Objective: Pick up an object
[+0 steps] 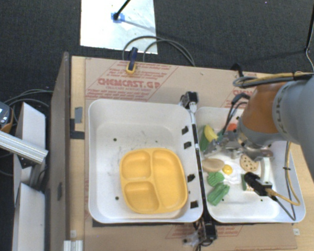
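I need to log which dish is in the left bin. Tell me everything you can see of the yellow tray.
The yellow tray is a rounded, plastic-looking dish with three compartments: two on its far side, one on its near side. It lies flat, right side up and slightly turned, toward the near right of the left bin. The compartments look bare.

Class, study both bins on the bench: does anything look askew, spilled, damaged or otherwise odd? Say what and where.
Nothing looks spilled or broken. The yellow divided tray lies slightly askew in the left bin, turned against its walls. In the right bin, small toy foods lie loosely scattered below the arm, which seems ordinary for a picking bin.
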### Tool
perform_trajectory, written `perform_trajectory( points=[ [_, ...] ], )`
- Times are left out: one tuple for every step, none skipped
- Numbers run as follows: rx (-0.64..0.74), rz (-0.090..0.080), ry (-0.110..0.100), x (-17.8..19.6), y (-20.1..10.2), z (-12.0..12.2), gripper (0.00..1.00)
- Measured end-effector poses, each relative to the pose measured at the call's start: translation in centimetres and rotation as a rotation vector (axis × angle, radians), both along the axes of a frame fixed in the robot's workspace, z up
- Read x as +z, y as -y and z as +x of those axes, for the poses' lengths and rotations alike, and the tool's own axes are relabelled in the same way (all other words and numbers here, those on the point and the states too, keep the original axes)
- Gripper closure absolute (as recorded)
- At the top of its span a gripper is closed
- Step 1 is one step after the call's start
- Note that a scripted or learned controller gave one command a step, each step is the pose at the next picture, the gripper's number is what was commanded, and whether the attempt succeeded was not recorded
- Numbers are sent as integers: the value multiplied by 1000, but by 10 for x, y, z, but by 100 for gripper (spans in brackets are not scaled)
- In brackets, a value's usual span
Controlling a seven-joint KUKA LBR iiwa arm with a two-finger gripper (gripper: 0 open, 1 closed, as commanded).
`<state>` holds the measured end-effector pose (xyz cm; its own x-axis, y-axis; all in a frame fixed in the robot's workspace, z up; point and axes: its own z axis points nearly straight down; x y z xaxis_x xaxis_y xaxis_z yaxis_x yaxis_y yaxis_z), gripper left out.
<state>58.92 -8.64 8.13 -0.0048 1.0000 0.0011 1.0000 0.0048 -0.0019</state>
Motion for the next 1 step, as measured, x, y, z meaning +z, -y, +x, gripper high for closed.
perform_trajectory(
  points=[
    [-7, 5, -31, -1, 11, 59, 0]
  ],
)
